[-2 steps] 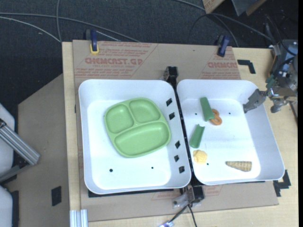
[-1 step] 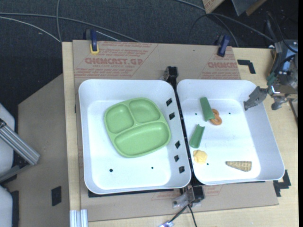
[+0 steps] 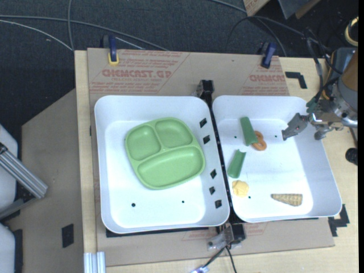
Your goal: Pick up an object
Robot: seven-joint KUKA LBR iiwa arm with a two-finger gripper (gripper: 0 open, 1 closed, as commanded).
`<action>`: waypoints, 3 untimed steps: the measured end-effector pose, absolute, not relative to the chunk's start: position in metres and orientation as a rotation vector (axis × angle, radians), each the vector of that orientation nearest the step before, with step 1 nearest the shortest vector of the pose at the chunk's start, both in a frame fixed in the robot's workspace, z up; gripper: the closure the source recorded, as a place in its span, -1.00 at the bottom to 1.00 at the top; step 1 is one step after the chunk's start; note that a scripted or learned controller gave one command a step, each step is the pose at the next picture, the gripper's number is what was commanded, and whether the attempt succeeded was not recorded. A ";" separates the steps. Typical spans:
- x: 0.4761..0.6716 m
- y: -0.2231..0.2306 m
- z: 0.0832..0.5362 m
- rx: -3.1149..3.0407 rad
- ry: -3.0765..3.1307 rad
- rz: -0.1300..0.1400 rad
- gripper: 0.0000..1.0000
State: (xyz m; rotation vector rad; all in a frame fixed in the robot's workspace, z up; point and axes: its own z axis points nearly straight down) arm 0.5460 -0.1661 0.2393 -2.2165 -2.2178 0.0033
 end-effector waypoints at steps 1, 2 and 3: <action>0.541 -0.157 0.181 -2.215 -2.216 0.004 -1.00; 0.550 -0.154 0.132 -2.217 -2.218 0.002 -1.00; 0.551 -0.155 0.146 -2.221 -2.221 -0.002 1.00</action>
